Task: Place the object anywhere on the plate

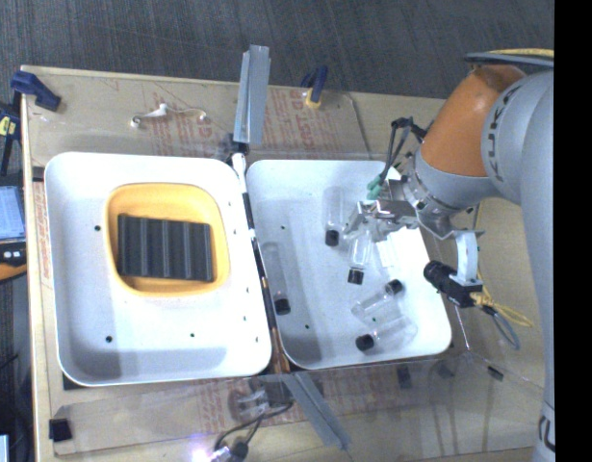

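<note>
Reaching arm: grey with an orange band, coming in from the right of the view, wrist over the right-hand shallow white bin.
Tool: low over the upper middle of the right bin, amid the clear vials; cannot tell whether spread or pressed together, and nothing seen pinched in it.
Task's thing: judged to be one of the small clear plastic vials with black caps, all lying in the right bin, none on the plate.
Nearest vial: just beside the tool, on its near-edge side; long axis running roughly from far to near, black cap at the near end.
Second vial: just beside the tool on the plate side, also lying far to near.
Other vials: two nearer the front edge, lying slantwise; one along the bin's left wall.
Yellow rounded-square plate: in the left-hand white bin, carrying a dark ribbed insert; well apart from the tool, straight across the dividing walls to the left.
Deciding relation: grip likely best across the nearest vial's short width, then a carry leftward over both bin walls.
</note>
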Available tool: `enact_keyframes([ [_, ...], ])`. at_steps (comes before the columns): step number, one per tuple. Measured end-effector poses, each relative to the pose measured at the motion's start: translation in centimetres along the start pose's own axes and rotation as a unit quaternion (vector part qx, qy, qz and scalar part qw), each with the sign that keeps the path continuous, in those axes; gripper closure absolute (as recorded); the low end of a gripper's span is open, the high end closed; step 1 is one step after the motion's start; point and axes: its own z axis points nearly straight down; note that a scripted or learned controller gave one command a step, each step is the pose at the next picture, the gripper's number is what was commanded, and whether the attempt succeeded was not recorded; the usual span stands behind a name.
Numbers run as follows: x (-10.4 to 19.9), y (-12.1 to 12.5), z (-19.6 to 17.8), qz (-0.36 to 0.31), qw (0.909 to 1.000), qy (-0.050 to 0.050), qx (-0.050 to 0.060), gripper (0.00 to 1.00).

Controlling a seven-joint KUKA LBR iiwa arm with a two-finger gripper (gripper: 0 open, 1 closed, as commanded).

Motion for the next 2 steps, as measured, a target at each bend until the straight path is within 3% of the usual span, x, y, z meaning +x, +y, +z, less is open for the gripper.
enact_keyframes([
  [1,5.1,2.4,-2.7,-0.1,0.995,-0.001,-0.002,1.0],
  [2,14.1,3.4,-6.4,-0.21,0.9777,-0.002,-0.001,1.0],
])
